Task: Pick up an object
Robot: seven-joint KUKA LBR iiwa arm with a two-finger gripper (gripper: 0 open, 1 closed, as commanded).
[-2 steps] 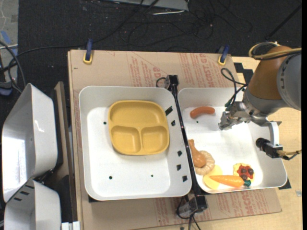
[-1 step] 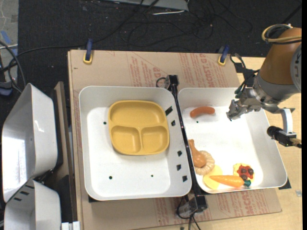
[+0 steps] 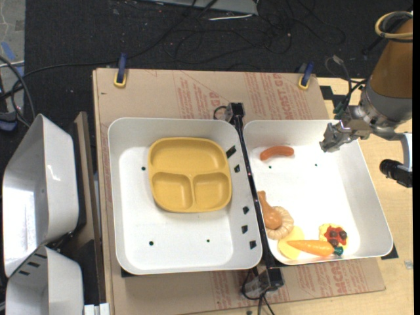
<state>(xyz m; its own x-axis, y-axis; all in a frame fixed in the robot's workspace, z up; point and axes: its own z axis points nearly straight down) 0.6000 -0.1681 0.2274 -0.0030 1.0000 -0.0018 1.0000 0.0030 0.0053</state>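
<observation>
Two white bins side by side on a cardboard-covered bench (image 3: 197, 90). Left bin (image 3: 131, 241) has a yellow divided plate (image 3: 190, 174) with three compartments, sitting in the upper middle, flat. Right bin (image 3: 367, 209) has the toy food: an orange sausage (image 3: 277, 152) near the top left, lying roughly sideways, well apart from the rest; a shrimp-like piece (image 3: 274, 216) against the left wall, by the divider; a carrot (image 3: 310, 247) lying across a pale yellow slice (image 3: 292, 240) at the bottom edge; a small yellow piece with red and dark bits on top (image 3: 333, 234) just right of the carrot's tip, touching or nearly so. Arm comes in from the right, orange band up top, gripper (image 3: 333, 138) hanging over the upper right corner of the right bin, near the rim. Fingers too small and dark here, cannot tell if they are spread or closed; nothing visible between them. Sausage is the nearest item to the gripper, off to its left, clear gap between. Two blue-and-yellow clamps (image 3: 120, 76) pin the board's top edge.
</observation>
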